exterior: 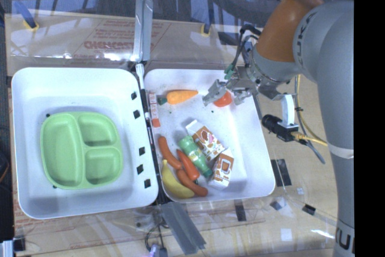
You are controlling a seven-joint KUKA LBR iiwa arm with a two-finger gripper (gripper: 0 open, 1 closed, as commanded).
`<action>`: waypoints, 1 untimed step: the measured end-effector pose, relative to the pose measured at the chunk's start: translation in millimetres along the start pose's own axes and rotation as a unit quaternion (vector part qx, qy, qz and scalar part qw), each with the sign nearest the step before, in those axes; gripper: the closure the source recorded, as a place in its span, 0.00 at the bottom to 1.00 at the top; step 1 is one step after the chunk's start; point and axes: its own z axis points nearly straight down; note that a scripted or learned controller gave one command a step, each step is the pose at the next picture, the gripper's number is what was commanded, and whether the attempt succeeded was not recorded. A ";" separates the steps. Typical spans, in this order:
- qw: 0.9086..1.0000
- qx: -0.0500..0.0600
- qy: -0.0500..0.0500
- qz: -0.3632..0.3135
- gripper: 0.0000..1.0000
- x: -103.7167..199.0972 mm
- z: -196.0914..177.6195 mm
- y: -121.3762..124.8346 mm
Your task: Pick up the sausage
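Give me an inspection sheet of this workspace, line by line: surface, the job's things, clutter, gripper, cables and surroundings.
Surface: two white bins side by side; left bin, right bin.
Job's things: sausage lies in the right bin, near its left wall, apart from the gripper.
Clutter: carrot, small red item, green bottle, two small cartons, banana and a second sausage in the right bin; green divided plate in the left bin.
Gripper: gripper low over the right bin's far end, beside the red item.
Cables: yellow and black cables beside the right bin.
Surroundings: clear sheet behind the bins.
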 end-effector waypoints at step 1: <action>0.999 0.000 -0.001 -0.049 0.00 75.8 70.6 2.4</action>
